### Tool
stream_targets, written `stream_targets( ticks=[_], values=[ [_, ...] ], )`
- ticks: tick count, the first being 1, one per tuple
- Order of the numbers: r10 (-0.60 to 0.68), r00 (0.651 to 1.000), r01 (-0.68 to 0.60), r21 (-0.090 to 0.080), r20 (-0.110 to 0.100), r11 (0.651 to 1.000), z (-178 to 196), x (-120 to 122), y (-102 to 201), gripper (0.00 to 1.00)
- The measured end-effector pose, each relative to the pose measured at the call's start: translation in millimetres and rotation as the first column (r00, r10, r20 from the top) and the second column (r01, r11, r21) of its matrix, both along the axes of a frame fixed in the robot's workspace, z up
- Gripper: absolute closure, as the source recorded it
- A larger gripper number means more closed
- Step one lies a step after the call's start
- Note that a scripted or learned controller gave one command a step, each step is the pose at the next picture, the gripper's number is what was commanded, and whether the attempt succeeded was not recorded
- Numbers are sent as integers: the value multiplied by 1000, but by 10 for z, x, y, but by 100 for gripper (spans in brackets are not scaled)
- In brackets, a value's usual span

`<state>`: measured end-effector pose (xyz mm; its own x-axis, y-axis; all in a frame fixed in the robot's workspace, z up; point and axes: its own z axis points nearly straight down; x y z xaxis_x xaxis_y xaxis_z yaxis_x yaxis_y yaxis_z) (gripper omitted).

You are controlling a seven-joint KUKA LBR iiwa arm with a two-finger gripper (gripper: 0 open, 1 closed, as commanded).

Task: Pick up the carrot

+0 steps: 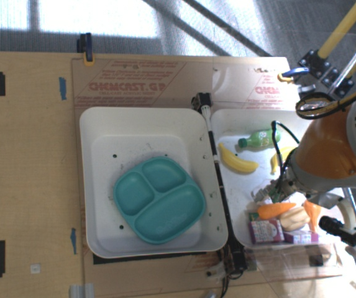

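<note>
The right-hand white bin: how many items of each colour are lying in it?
Orange: 2, a long orange carrot and a second orange piece.
Yellow: 2, a curved yellow banana and a partly hidden yellow item.
Green: 1, a green plastic bottle.
Pink: 1, a pink carton.
Tan: 1, a bread roll.
Total: 7

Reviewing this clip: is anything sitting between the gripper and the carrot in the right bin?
Nothing visible does. The gripper hangs directly over the carrot, which lies on top of the pile in the right bin. A bread roll and a pink carton crowd its near side, beside it rather than over it.
</note>
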<state>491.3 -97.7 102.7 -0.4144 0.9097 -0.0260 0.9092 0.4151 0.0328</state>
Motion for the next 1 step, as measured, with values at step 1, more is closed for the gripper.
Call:
stream_targets(
  ticks=[1],
  values=[
    [0, 1000, 0, 0, -2, 1000, -7, -6, 1, 0]
  ],
)
